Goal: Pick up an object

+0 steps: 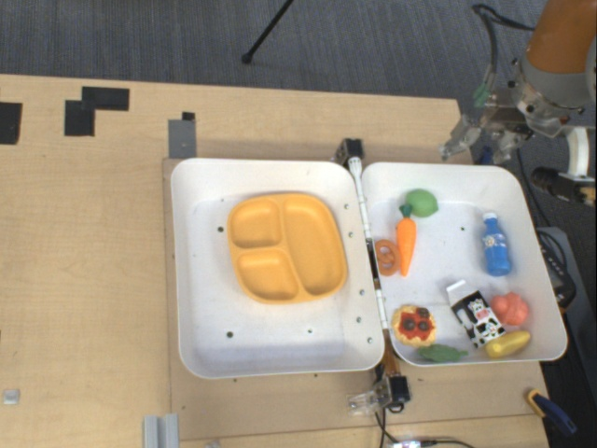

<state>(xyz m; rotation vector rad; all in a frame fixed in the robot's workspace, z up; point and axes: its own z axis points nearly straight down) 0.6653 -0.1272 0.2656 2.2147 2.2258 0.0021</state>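
Bench (84, 250), pale wood, carries two white bins side by side. Left bin (201, 343) holds one yellow divided plate (284, 247), the largest item, lying flat and central. Right bin (536, 250) holds all the small goods.

Arm (562, 26), grey with orange band, sits at the upper right, above and beyond the right bin's far corner. Gripper (485, 138) hangs over the bench just outside the far rim, with nothing between its fingers; how wide they stand I cannot tell at this size.

Step in hand, by my reading: the approach, with no object chosen or touched yet.

Candidates, large to small:
- Carrot (407, 241), lying lengthwise, leafy green top (421, 202) at the far end. Nearest the gripper, with bare floor on its right. Best pick: come straight down and close across the narrow body.
- Blue bottle (495, 245), lying apart from the rest, also open on all sides. Round, so it may roll.
- Black-and-white carton (474, 314), crowded by a red fruit (511, 308) and a yellow piece (506, 345).
- Small pizza toy (415, 323) touching a green pod (441, 352); flat, hard to get fingers under.
- Orange pretzel (385, 256), close against the left wall; wall blocks one finger.

Main obstruction: the near-corner clutter and bin walls. Stay mid-bin.
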